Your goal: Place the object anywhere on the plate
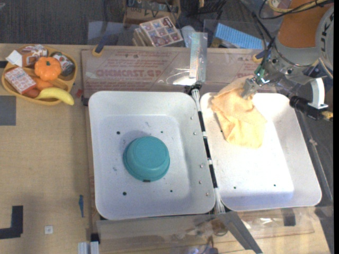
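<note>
A yellow bowl (38,74) of toy food sits on the tan bench (42,157). A teal plate (146,158) lies upside down in the left bin (106,115). In the right bin (275,168), the claw (250,89) pinches a yellow cloth (239,120).

Legible text is scarce. Faded red lettering is seen on the cardboard sheet (143,72) lying behind the two bins, to the left of the tool (253,84); it appears to read roughly "QUIKCAST", but the letters are blurred and cannot be confirmed. A second faded red print is noted on the same sheet just behind the tool, unreadable. Part of a dark letter is seen on the arm's pale housing (331,36) at the right edge, cut off. Printed boxes (157,29) beyond the bench carry patterns too small to read.
</note>
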`<state>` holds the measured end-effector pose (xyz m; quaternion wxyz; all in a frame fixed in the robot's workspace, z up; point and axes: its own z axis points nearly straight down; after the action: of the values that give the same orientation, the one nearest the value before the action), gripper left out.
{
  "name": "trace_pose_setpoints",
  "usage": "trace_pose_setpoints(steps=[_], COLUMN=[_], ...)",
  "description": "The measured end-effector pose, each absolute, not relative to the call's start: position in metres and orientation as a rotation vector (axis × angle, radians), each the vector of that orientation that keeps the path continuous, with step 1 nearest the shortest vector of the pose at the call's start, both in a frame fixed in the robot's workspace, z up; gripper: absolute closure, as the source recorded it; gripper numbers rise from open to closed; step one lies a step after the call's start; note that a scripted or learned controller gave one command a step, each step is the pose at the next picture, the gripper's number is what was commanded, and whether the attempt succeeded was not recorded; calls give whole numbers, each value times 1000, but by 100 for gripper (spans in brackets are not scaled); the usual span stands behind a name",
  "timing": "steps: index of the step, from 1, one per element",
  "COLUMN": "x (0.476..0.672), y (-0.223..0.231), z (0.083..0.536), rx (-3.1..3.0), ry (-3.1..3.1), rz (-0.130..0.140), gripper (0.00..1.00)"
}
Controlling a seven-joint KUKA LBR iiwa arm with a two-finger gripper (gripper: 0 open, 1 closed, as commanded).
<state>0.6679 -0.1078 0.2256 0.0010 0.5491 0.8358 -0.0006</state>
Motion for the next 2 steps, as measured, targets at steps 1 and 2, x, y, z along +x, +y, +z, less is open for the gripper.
trace_pose_setpoints(steps=[1,2], x=[669,652], y=[-106,-66], z=[224,227], rx=[1718,1163], ry=[2628,2918], rz=[-2,0], gripper=[100,100])
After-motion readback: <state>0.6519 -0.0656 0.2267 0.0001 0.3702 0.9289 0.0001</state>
